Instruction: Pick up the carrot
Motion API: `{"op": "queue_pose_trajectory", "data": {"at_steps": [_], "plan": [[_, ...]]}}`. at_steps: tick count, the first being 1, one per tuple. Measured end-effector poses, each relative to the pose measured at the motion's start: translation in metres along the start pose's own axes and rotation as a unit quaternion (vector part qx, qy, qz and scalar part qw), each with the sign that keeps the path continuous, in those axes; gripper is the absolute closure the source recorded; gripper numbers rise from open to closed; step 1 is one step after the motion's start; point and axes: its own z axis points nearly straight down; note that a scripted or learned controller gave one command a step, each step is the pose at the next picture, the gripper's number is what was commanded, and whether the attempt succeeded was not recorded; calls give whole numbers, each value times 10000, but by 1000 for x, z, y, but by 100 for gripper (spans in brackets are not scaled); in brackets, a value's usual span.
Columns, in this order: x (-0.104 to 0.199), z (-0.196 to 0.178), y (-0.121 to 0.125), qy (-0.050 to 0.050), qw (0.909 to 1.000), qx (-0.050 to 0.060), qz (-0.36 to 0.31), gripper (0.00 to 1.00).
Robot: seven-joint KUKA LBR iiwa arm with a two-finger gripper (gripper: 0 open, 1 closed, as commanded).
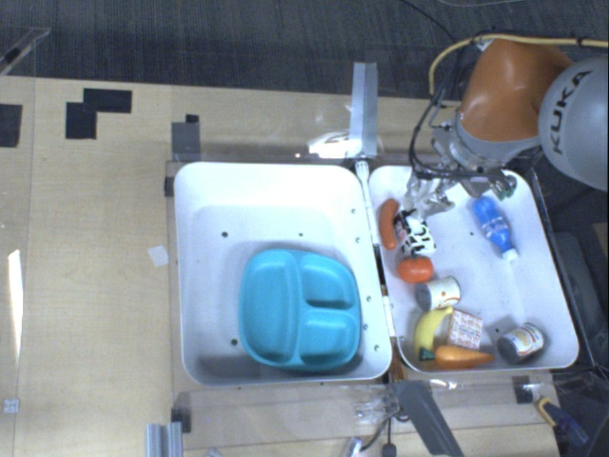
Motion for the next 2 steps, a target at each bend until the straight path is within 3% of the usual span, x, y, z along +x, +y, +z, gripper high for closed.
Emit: {"op": "queue_pose_trajectory", "data": {"at_steps": [1, 2], "plan": [[-7, 5, 1, -42, 9899, 46, -1417, 100], [-8, 6, 1, -73, 9786, 43, -2056, 100]]}}
